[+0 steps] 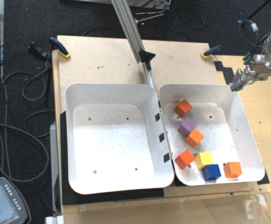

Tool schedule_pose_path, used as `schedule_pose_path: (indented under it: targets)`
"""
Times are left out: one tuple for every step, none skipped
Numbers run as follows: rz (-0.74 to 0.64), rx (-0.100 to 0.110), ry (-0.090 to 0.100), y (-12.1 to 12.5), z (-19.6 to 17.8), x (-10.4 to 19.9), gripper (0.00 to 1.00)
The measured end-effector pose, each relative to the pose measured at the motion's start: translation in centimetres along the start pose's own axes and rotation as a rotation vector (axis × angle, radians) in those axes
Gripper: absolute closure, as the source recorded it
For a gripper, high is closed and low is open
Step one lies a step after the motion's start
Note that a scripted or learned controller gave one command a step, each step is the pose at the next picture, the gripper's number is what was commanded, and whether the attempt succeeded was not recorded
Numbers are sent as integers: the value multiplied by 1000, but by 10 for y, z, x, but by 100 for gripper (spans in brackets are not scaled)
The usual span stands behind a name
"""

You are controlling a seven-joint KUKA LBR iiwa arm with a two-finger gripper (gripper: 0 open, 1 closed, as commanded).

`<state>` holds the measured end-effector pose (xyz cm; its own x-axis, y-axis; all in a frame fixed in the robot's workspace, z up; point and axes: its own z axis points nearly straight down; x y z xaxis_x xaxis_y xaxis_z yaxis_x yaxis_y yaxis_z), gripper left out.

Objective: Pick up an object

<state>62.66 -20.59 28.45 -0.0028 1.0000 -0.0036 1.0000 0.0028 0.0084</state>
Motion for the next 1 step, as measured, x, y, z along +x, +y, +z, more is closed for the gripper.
schedule_pose_path:
  targets:
    - [-4,9,4,-10,11,44,100]
